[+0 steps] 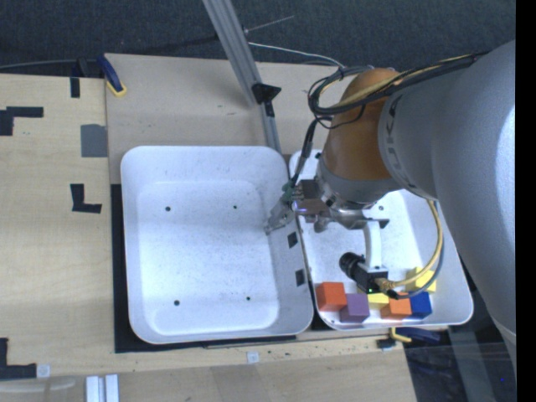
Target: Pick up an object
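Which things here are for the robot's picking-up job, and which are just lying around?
For the job:
hand
orange block
purple block
blue block
right bin

Just lying about:
left bin
metal pole
black tape pieces

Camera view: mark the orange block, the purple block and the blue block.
orange block [332, 295]: camera view, on its top face, right bin's near end.
purple block [358, 306]: camera view, on its top face, just right of the orange one.
blue block [421, 304]: camera view, on its visible face, near the bin's right corner.
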Robot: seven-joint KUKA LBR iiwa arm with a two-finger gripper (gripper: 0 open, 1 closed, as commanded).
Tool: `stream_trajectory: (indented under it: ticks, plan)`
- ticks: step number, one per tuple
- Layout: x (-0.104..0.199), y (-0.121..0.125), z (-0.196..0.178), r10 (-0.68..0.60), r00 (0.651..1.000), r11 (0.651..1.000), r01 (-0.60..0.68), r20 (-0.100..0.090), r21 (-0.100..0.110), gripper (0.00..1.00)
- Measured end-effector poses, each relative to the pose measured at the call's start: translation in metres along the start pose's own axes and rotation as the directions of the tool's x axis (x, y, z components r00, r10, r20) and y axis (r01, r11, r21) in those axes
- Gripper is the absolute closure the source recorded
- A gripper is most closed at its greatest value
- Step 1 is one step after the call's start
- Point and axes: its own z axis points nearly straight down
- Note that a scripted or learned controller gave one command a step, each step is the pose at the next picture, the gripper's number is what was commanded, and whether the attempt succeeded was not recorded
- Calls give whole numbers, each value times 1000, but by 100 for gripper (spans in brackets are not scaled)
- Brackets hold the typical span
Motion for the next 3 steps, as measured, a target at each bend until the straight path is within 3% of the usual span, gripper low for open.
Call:
stream_trajectory:
  ticks: [1,2,3]
  plan:
    - [-3,0,-10,3,1000,1000,-3,2,1,100]
    - [-3,0,-9,4,1000,1000,-4,4,2,0]
    - [-3,0,-19,3,1000,1000,-3,4,3,100]
